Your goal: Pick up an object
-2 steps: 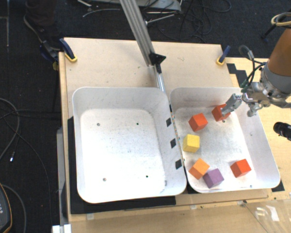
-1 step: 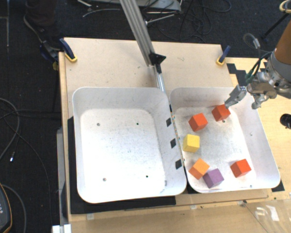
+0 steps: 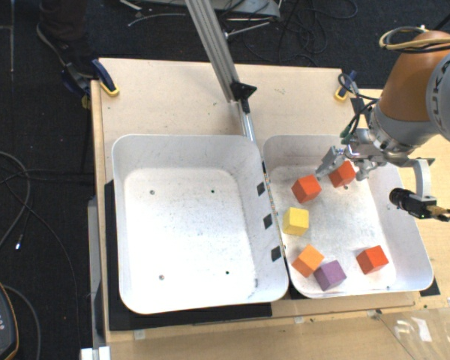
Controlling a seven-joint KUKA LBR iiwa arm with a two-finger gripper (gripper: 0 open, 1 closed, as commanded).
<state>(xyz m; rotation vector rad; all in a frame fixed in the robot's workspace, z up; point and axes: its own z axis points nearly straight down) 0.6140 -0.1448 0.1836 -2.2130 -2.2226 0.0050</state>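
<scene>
The left bin (image 3: 184,231) is sitting on the table (image 3: 172,100) with nothing for the arm to take, so every risk is lying in the right bin (image 3: 405,253). There a yellow cube (image 3: 296,220) is resting near the dividing wall, an orange cube (image 3: 308,260) is touching a purple cube (image 3: 330,274) toward the front, and a red-orange cube (image 3: 306,188) is lying just beside the target. That target — a second red-orange cube (image 3: 342,174) — is sitting between the fingers of the end effector (image 3: 345,169), which appears to be closing narrowly on it, though the grip is looking shallow and off-centre. The likely failure is a slip: the cube is seeming pinched near an edge, so it could be twisting out as the arm is lifting. The neighbouring cube is near enough to be nudged by a finger — a lesser worry. A red cube (image 3: 372,259) is lying well apart at the right.
</scene>
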